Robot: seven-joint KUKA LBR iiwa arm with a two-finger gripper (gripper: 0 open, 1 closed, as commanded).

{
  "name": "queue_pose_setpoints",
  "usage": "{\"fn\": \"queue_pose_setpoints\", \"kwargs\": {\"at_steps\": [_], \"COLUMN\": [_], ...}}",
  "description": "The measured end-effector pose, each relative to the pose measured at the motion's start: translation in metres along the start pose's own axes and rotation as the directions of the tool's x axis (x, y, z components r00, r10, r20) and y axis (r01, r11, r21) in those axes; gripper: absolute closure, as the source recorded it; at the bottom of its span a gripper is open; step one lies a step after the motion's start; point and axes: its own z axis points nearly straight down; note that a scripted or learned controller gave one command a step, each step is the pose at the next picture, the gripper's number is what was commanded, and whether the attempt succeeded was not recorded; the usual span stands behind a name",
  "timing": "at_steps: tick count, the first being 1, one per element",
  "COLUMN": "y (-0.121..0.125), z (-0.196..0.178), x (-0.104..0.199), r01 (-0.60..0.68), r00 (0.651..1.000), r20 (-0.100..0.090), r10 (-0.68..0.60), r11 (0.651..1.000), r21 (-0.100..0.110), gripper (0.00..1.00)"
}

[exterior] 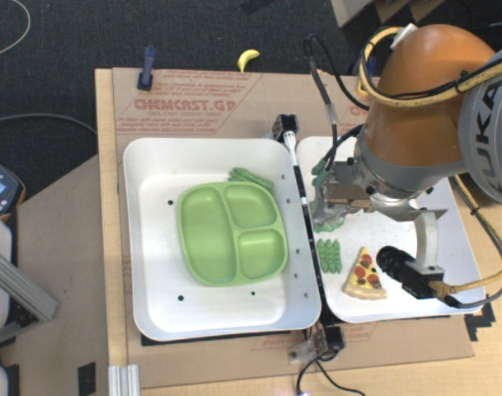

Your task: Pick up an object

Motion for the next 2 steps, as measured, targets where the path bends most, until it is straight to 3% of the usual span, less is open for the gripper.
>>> {"fn": "queue_pose_setpoints", "kwargs": {"at_steps": [1,2], "y": [0.000,0.003], "z": [-0.008,0.053], "x": [0.009,-0.046], "r01": [0.005,-0.002], "r00": [1.000,1.000], "r20": [-0.001,0.000], "r10": [-0.006,0.002], "r11": [1.000,1.000], "r21": [-0.008,0.001], "gripper": [1.00,1.00]}}
